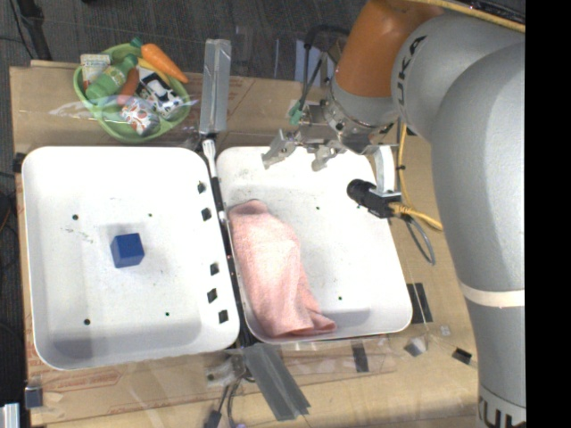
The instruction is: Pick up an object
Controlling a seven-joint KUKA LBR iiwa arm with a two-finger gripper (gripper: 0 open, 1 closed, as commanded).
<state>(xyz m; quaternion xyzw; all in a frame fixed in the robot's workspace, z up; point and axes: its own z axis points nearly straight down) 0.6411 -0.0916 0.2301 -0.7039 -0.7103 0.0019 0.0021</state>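
I have the pincer [299, 154] spread open, holding nothing, hovering over the right bin's [375, 266] far edge. The pink cloth [272, 270] lies along that bin's left wall, probably my nearest target; the blue cube [128, 249] sits in the left bin [53, 194].

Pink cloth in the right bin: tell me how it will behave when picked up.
The crumpled pink fabric cloth looks soft and folded, so it will probably droop and unfold when lifted. It seems light. A pinch may catch only one layer.
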